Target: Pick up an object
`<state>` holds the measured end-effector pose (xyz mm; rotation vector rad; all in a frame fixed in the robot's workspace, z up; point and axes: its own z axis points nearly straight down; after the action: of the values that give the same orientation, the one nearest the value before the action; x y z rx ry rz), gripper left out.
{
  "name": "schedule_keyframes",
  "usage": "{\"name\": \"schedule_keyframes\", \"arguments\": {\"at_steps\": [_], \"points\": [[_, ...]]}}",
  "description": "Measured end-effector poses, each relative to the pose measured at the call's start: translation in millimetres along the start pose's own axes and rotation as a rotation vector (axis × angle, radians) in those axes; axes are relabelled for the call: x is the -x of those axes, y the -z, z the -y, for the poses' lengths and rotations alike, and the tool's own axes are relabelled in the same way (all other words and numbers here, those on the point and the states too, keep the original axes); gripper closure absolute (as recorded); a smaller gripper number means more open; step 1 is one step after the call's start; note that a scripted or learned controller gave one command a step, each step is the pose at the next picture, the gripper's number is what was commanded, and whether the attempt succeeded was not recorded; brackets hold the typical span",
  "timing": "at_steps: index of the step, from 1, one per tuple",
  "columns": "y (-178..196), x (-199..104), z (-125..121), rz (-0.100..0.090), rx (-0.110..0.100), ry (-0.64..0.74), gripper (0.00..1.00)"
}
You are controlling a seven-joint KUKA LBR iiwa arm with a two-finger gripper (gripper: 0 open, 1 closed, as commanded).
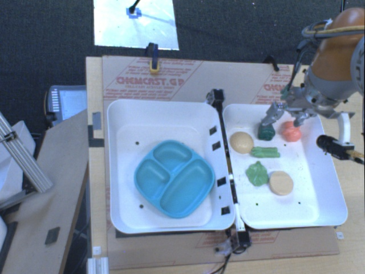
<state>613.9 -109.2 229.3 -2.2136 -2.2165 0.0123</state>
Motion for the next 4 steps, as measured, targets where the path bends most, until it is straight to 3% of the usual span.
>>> {"name": "schedule_keyframes", "arguments": {"at_steps": [1, 4], "points": [[8, 0, -2, 0.001, 0.014, 0.002, 0.00], [-140, -1, -4, -0.003, 0.017, 0.000, 0.00]]}}
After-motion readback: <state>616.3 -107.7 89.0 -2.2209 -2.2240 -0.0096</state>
